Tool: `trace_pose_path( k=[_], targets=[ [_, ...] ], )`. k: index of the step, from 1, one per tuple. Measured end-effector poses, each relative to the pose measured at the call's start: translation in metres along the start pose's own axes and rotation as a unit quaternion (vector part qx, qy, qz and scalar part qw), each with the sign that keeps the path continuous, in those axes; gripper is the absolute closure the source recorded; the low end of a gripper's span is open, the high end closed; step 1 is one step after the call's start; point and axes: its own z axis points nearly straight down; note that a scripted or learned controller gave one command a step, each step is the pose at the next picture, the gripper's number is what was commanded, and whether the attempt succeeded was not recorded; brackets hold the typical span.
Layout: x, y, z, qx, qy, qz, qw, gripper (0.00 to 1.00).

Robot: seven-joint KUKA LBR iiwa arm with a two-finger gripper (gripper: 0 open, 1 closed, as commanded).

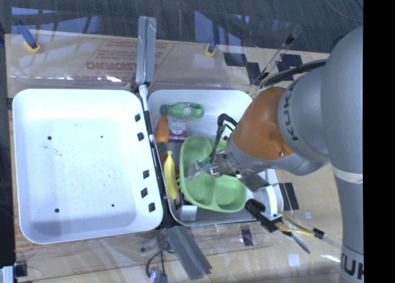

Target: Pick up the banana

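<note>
Found the banana in the right bin, laid lengthwise along the left wall, one end toward the near edge and the other toward the far wall. Noted it just beside the green dish, left of the rim; could not tell whether touching. Saw the gripper low over the dish, right of the banana and apart from it. Could not tell whether set wide or narrow. Traced the arm in from the right, with the orange band above the dish's far right side. Spotted a green bottle on its side by the far wall, and an orange item just past the banana's far end. Marked a white object at the near edge, tucked against the dish. Placed the left bin alongside, across the divider.
</note>
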Motion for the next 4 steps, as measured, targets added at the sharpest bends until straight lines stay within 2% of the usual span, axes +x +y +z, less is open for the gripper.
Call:
trace_pose_path(
  k=[1,2,3,4],
  targets=[
    [-0.001,0.074,0.006,0.004,0.005,0.016,0.9998,0.00],
    [-0.044,0.047,-0.054,0.025,0.017,-0.067,0.9973,0.00],
    [-0.014,0.085,0.010,0.014,0.012,-0.092,0.9956,0.00],
    [0.014,0.100,-0.074,0.020,0.020,-0.238,0.9709,0.00]
  ],
)
